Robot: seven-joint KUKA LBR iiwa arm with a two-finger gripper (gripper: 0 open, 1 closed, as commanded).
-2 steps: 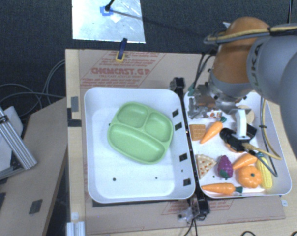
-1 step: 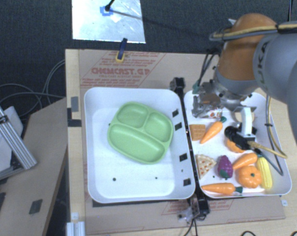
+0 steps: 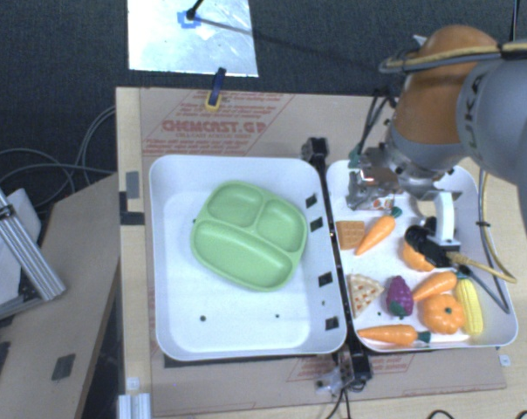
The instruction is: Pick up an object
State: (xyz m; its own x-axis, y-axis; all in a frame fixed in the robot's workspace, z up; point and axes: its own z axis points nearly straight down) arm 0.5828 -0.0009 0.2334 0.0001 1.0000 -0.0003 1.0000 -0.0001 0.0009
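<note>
The carrot [image 3: 376, 233] lies in the right bin [image 3: 499, 326], right of the middle of the frame, light, hard and smooth, best gripped mid-body, just below the gripper [image 3: 366, 190], jaws I cannot tell.

Both white bins [image 3: 237, 334] look like smooth, glossy plastic. Inside the left bin, the green divided plate [image 3: 249, 234] is matt plastic. Behind the bins lies a shiny, crinkled foil sheet [image 3: 192, 24] on matt brown cardboard [image 3: 220, 125].
</note>
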